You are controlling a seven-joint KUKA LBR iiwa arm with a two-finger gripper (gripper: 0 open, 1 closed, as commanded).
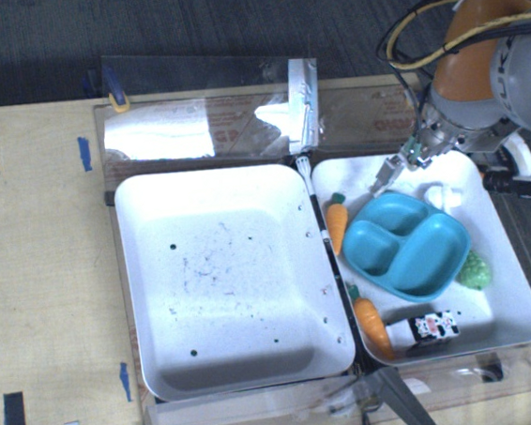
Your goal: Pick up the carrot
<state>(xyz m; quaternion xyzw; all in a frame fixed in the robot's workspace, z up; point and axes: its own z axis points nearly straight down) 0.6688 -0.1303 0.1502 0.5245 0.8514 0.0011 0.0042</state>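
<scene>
A: Where is your gripper (pixel 386 173) sitting right now?

B: It is hanging over the far part of the right bin (pixel 513 275), just above the back rim of the blue divided dish (pixel 407 244). You are looking at it too small and blurred to judge how it stands, so I cannot tell; nothing is showing in it.

A: And the carrots?

B: One carrot (pixel 338 225) is lying along the right bin's left wall, beside the dish. A second carrot (pixel 372 325) is lying nearer you against that wall, next to a small black-and-white box (pixel 435 326).

A: Any writing you are reading?

B: The box's print is too small to read. The left bin (pixel 161 293) is carrying only faint scuffs.
</scene>
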